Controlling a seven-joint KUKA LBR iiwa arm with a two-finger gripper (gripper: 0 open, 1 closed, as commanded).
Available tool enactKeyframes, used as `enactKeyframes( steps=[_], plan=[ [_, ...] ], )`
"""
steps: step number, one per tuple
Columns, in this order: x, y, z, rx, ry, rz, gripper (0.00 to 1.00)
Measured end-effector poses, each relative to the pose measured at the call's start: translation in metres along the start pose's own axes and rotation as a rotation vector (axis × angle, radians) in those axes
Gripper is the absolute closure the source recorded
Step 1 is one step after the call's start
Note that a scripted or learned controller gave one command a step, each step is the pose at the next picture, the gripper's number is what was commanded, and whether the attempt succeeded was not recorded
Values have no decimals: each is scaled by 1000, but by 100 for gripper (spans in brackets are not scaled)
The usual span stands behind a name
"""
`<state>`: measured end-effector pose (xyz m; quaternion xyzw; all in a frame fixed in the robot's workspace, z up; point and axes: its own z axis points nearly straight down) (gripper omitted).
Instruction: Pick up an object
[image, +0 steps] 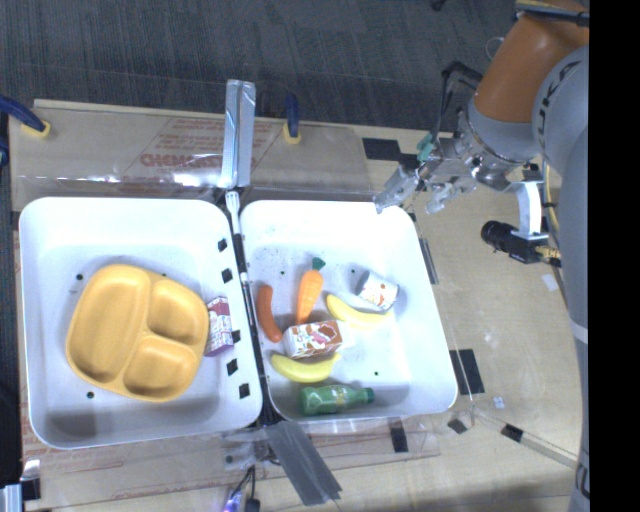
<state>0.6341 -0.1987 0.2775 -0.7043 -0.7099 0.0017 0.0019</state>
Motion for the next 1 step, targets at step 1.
enactKeyframes(
  steps=[1],
  plan=[
    [40,-33,114,0,1,-185,0]
  ],
)
